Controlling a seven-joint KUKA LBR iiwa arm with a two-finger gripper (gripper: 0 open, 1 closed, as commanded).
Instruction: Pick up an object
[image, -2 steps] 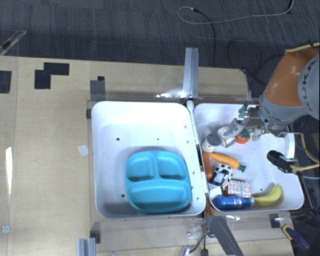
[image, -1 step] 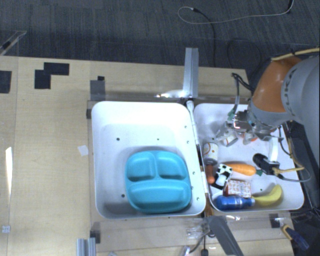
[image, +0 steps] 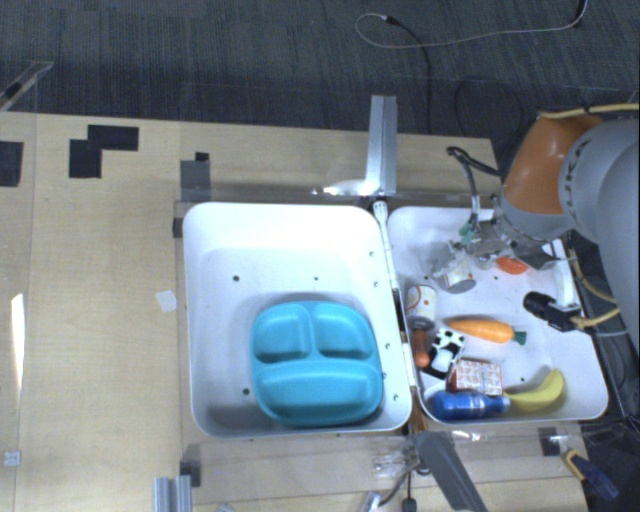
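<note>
My gripper (image: 458, 272) hangs low over the far part of the right bin (image: 420, 232), reaching in from the right under the grey arm with its orange band. A small red thing (image: 512, 265) lies just to its right, partly hidden by the wrist. Nearer the front lie an orange carrot (image: 482, 330), a black-and-white toy (image: 446, 349), a red patterned box (image: 476, 376), a blue bottle (image: 463, 405) and a yellow banana (image: 537, 391). A small pale can (image: 423, 299) stands by the bin's left wall. I see nothing held in the gripper.
The left bin (image: 230, 240) holds a blue divided plate (image: 315, 362) at its front. A metal divider post (image: 382, 140) stands at the back between the bins. A small brown thing (image: 420, 347) sits against the right bin's left wall.
</note>
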